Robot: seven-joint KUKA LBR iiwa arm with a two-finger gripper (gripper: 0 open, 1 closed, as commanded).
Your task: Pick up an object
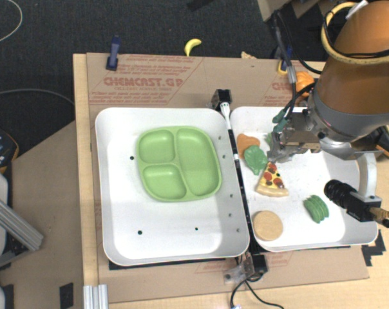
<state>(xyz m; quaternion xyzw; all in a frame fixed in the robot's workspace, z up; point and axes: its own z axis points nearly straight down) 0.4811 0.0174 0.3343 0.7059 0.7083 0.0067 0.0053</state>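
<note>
Arm: the grey arm (pixel 355 76) reaches in over the right bin (pixel 297 240), its gripper (pixel 276 152) low above the toys near that bin's left wall.
Gripper state: cannot tell; the wrist hides the tips.
Likely target: the pizza slice (pixel 272 180) lies just below the gripper, with a green pickle-like piece (pixel 255 159) and an orange piece (pixel 247 140) just beside it.
Other candidates: a round tan cookie (pixel 268 224) near the front edge and a green ridged piece (pixel 316 208) further right, both well apart from the cluster.
Left bin: it (pixel 117 192) carries a green divided plate (pixel 179 163).
Risk, crowding: the three clustered toys touch or nearly touch, so a descent may nudge one aside or catch two.
Risk, flat shape: the pizza slice lies flat, so it probably offers little edge and may slip out.
Risk, wall: the divider is near and could block a finger.
Writing: the brown board (pixel 156 76) under the bins reads "CHEMCAST G P" in red; smaller lines are illegible.
</note>
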